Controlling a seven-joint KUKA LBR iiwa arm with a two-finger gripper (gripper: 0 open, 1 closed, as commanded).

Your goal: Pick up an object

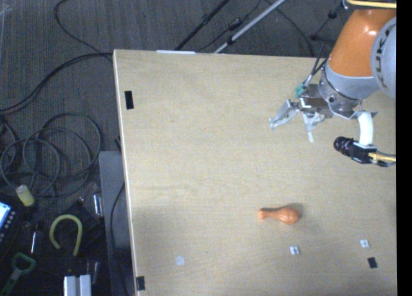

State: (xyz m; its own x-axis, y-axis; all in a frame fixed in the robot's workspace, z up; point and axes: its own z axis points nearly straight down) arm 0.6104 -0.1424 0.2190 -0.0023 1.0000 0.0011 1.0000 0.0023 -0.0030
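1. The wooden bench top [193, 159] spreads wide and bare, with cables on the floor to its left.
2. The grey arm with its orange band [360, 37] reaches in from the right.
3. The gripper [297, 116] hangs over the upper right of the board, its thin fingers spread apart with nothing between them.
4. The small orange object [280, 215] lies on its side low on the board, well apart from the gripper. It looks light, smooth, rigid and apt to roll; the bulbous end offers the surest hold.
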